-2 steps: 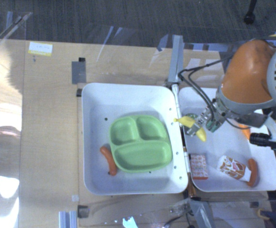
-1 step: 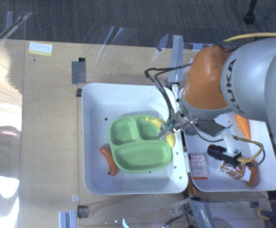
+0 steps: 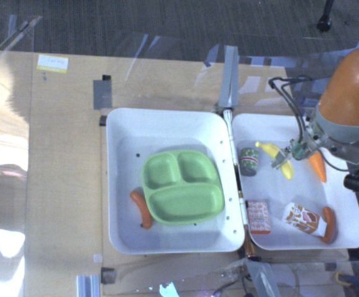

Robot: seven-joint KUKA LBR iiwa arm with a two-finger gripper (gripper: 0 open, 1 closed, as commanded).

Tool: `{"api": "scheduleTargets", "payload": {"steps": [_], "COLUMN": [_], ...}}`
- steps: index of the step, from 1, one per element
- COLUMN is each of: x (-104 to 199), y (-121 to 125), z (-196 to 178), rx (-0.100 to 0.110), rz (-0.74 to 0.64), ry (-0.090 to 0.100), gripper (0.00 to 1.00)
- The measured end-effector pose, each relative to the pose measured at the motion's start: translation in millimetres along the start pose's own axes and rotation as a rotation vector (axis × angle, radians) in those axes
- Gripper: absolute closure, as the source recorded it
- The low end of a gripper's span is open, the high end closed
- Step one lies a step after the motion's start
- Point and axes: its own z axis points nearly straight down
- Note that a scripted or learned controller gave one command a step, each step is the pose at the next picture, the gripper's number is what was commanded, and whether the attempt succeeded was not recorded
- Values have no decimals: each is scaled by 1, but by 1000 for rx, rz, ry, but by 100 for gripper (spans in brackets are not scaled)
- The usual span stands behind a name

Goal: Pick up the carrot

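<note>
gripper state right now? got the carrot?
Gripper: open-or-shut state cannot be told. It sits over the banana, nothing visibly held. Carrot lies beside it in the right bin.

Colours on the bench, two white bins

Both bins [image 3: 167, 119] were white; the divided plate [image 3: 182, 187] was light green, the sausage [image 3: 141, 208] beside it reddish-orange. The carrot [image 3: 317, 166] was orange, the banana [image 3: 277, 158] yellow, the small can [image 3: 249, 160] green-labelled with a grey top. The snack packet [image 3: 258, 217] was red-and-white patterned, the carton [image 3: 303, 219] white with orange-brown print. Another sausage [image 3: 329, 223] was orange-red. The arm [image 3: 351, 101] was grey with an orange band.
</note>
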Motion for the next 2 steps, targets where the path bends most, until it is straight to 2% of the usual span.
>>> {"api": "scheduleTargets", "payload": {"steps": [1,2], "x": [-61,-94], "y": [74,31], "z": [-46,105], "rx": [0,4], "rz": [273,272], "ry": [-2,1], "gripper": [100,100]}}
